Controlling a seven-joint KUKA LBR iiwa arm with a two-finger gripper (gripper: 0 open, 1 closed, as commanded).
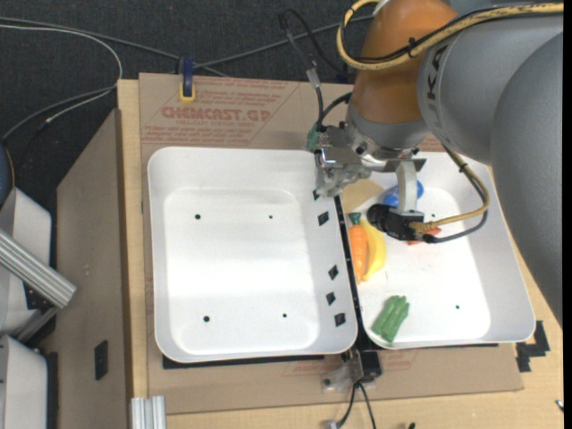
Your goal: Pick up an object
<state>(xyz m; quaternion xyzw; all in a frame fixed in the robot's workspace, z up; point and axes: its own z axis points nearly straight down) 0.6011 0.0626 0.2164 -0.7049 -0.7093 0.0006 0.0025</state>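
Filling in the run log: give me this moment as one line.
arm: over right bin | gripper: low by divider, grasp unclear | right bin: orange-yellow toy, green object, blue object | task: no pick seen

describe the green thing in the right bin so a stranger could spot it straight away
Start at the right-hand shallow white bin. Look along its near edge, close to the divider between the bins. There lies the small knobbly green plastic object, apart from the orange and yellow toy pieces farther back, and the only green item there.
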